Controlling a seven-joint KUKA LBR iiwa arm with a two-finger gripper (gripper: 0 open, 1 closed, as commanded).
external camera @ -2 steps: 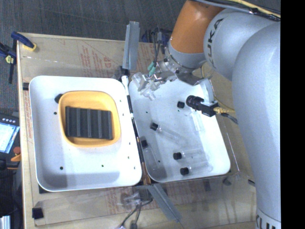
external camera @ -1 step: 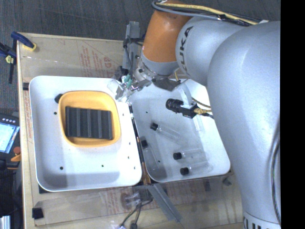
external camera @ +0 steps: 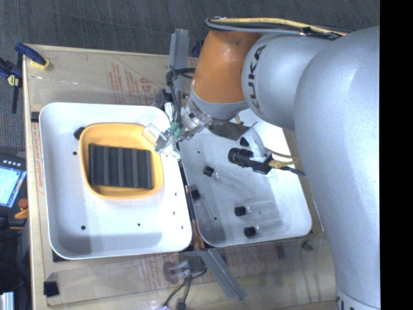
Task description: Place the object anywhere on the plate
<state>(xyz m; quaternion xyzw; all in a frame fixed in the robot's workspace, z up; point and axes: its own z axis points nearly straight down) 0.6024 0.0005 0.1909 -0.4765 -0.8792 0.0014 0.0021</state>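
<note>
Two white bins (external camera: 58, 237) — one plate (external camera: 119, 134).

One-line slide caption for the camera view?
Gripper hovers over the right edge of the yellow plate in the left bin.

The arm (external camera: 303, 102) covers the right bin's (external camera: 293, 228) far edge and its far right corner, and the picture's right and bottom edges cut the arm's grey body off. The gripper (external camera: 169, 136) hangs over the seam between the two bins, at the plate's (external camera: 90, 134) right rim; it is too small and blurred to tell how its fingers stand or whether anything sits between them. Small dark pieces (external camera: 240, 210) near the right bin's near edge are too small to identify. At the picture's left edge a device with a blue screen (external camera: 8, 185) is cut off. Clear parts at the bench's (external camera: 97, 70) near edge are blurred.
</note>
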